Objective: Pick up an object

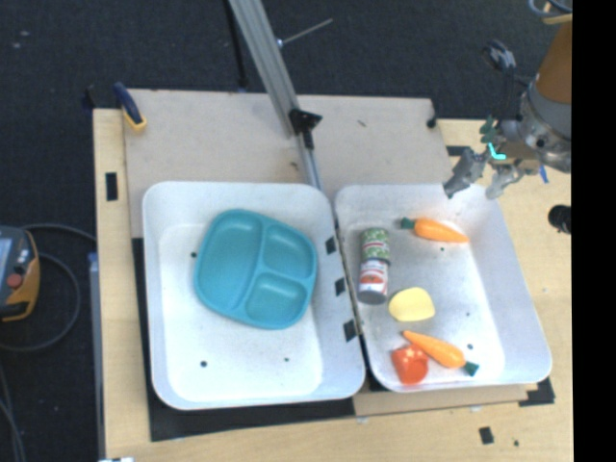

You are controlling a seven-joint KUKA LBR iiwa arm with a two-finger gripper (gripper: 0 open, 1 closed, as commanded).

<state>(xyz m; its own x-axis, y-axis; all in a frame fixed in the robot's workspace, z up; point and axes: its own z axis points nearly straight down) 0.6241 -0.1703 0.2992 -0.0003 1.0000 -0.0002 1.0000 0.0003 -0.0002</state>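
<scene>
- Tabletop [221, 138]: one, carrying two shallow white bins side by side. I count one left bin [173, 364] and one right bin [510, 296].
- Blue divided plate [257, 268]: one, lying flat in the left bin and too broad for a two-finger grasp, in my judgement. I would leave it.
- Pincer [478, 177]: one, poised over the right bin's far edge, its two fingers spread apart with nothing between them.
- Spice jar [373, 265]: one, on its side in the right bin near the dividing wall. It may roll under contact.
- Carrots: two. The first carrot [438, 229] lies nearest the pincer, apart from its neighbours, so I judge it the best target. I would descend with the fingers straddling its narrow width, across its long axis. The second carrot [435, 347] lies at the near edge.
- Yellow lemon-like piece [412, 305]: one, mid-bin.
- Red tomato-like piece [410, 365]: one, touching the second carrot, so crowded.
</scene>
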